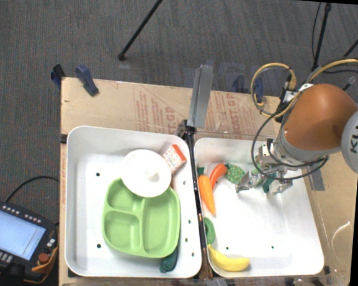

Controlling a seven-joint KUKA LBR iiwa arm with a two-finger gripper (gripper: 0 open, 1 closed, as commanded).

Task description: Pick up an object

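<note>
Down low in the right bin [295, 243], near its back wall: the claw [262, 185]. Cannot tell how wide open it is, nor whether anything sits inside. Too small and shiny to make out.

Just beside the claw, on the side toward the other bin: a bumpy green toy [235, 173]. Next to that, two orange carrots [207, 195], lying close along the bin's wall. Down at the front edge, well apart from the claw: a yellow banana [230, 261].

Probably all play food, so light, hard and a bit slippery. Not likely to break. Best to pinch the green toy across its middle, where fattest. Could roll or pop out if squeezed near an end. Carrots look harder to grab: very close to the wall, with little room on that side.
</note>
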